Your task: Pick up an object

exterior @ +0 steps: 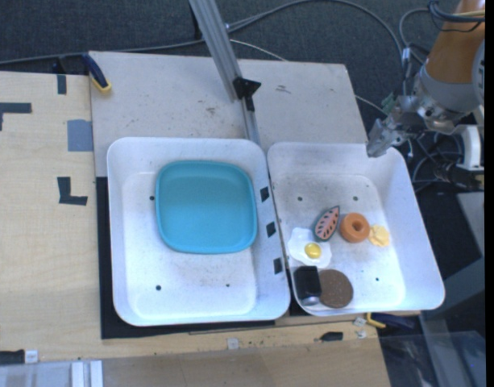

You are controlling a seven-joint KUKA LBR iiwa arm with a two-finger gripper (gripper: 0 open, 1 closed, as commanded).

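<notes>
Six small items lie in the right bin [408,216], all in its near half. Taking the donut [355,228] as landmark: an orange ring, lying flat, roughly mid-bin.

- Slice [326,223]: red-and-green oval, just left of the donut, nearly touching; long axis tilted, running up-right to down-left.
- Yellow piece [379,236]: just right of the donut, touching or close to it.
- Egg [311,250]: white with yellow yolk, below-left of the donut, beyond the slice.
- Brown disc [336,289]: below the donut, near the bin's front wall.
- Black block [308,282]: left of the disc, touching it, below the egg.

Hand [379,141]: at the bin's far-right corner, above and slightly right of the donut, well apart from every item. Whether it is open or closed cannot be told; nothing is seen gripped in it.

Key relation: every candidate lies from the hand toward the bin's front, the donut and yellow piece nearest, the disc and block farthest. Judged likely target: the donut cluster, though its crowding could spoil a clean grasp.

Left bin [122,216]: holds a blue plate [206,206], far left of the donut.

Both bins rest on the surface [166,95].
</notes>
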